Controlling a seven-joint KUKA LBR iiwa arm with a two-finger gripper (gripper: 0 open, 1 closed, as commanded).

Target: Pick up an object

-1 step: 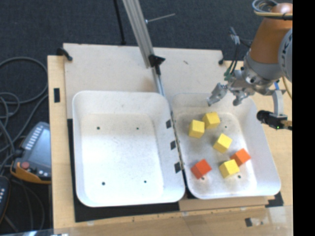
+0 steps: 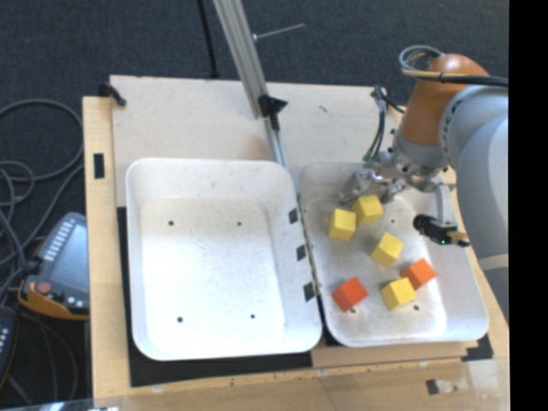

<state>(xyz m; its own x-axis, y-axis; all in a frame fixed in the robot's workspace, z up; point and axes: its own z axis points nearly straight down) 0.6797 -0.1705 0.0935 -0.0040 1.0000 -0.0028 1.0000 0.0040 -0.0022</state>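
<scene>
**Reaching Into the Right Bin, Arm Hovered by a Yellow Cube**

Spanning most of the frame, the wooden bench (image 2: 197, 122) carried two shallow white bins side by side. The left bin (image 2: 145, 255) was the larger-looking of the pair and sat toward the near left. The right bin (image 2: 458, 311) lay just beside it, their rims nearly touching along the middle.

The grey arm (image 2: 484, 169) came in from the right, its orange band (image 2: 424, 114) above the wrist at the far right of the scene. An aluminium post (image 2: 240, 41) slanted up from the bench's far middle.

The gripper (image 2: 370, 187) hung low over the far part of the right bin, close above a yellow cube (image 2: 370, 209). Whether its jaws were apart or together could not be told from this angle, and the cube appeared to rest on the bin floor rather than between them.

Other blocks lay scattered in the right bin: a second yellow cube (image 2: 342, 223) just left of the first, a third yellow cube (image 2: 386, 249) nearer the middle, and a fourth yellow cube (image 2: 398, 293) toward the near side. An orange cube (image 2: 420, 273) sat just right of that one, touching or almost touching it. A red-orange cube (image 2: 349, 294) lay at the near left of the bin.
</scene>
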